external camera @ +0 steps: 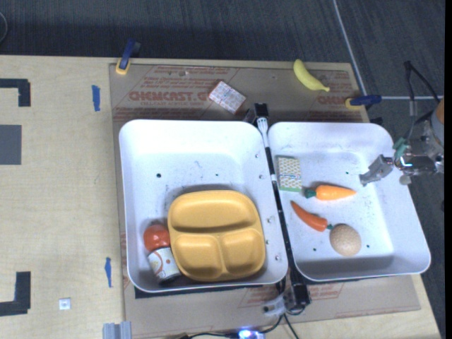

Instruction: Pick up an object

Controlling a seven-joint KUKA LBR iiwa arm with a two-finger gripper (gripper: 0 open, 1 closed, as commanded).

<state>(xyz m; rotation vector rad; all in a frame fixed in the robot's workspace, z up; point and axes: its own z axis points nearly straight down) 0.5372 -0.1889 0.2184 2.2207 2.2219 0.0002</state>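
- Left shallow white plastic bin (141, 147): a red-and-white small can-like object (159, 251) is seen at the front left corner, touching a large yellow three-compartment plastic tray (215, 233) lying face up beside it.
- Right shallow white plastic bin (332, 138): a small green-and-white patterned rectangular pad (289, 173) is placed by the left wall; an orange toy carrot with green top (330, 193) lies just right of it; a smaller red-orange toy pepper (309, 216) sits below; a beige egg-shaped ball (345, 239) is close to the pepper's end.
- Grey two-finger gripper (373, 171) is seen over the right bin's right rim, near the carrot's tip, apart from it; nothing is held; spread or pressed together cannot be told.
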